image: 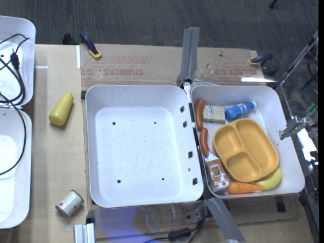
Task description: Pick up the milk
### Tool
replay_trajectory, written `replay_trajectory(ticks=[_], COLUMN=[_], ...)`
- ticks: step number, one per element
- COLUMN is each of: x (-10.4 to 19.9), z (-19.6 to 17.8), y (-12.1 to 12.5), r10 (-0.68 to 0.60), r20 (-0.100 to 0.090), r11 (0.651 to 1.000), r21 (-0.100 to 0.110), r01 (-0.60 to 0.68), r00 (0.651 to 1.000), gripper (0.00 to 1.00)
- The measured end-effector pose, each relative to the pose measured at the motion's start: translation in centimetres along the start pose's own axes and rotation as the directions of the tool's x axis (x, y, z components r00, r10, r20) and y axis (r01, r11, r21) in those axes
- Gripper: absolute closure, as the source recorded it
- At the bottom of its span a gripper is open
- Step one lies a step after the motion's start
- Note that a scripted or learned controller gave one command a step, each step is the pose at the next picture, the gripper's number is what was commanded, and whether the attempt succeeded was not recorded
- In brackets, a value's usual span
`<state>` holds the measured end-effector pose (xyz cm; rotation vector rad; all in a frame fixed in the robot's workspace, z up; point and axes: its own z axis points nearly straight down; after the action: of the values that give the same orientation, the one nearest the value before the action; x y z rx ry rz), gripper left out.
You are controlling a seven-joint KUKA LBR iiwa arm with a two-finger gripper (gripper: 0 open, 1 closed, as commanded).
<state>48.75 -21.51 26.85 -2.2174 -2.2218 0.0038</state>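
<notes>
Milk carton (216, 173): small, boxy, white-and-brown printed card.
Lies flat beside the glossy yellow divided plate (246, 151); claw opening cannot be told.

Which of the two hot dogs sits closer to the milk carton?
The lower hot dog, its end by the milk carton; the other hot dog lies beside the cracker box.

Dark carpet floor (152, 9) beyond wooden bench (50, 151)

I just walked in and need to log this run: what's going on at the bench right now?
Nothing is being handled yet. The milk carton lies in the right bin, at its near left corner, tucked beside a yellow divided plate, with a carrot, a banana, two sausages and a blue bottle around it.
</notes>
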Motion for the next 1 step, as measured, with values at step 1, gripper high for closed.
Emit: replay_trajectory(ticks=[1], x=[1.22], z=[14.93], y=[3.09], r10=[0.038], r20=[0.0], r11=[0.999], r21=[-0.001], r01=[-0.038], r00=[0.999], gripper=[0.0])
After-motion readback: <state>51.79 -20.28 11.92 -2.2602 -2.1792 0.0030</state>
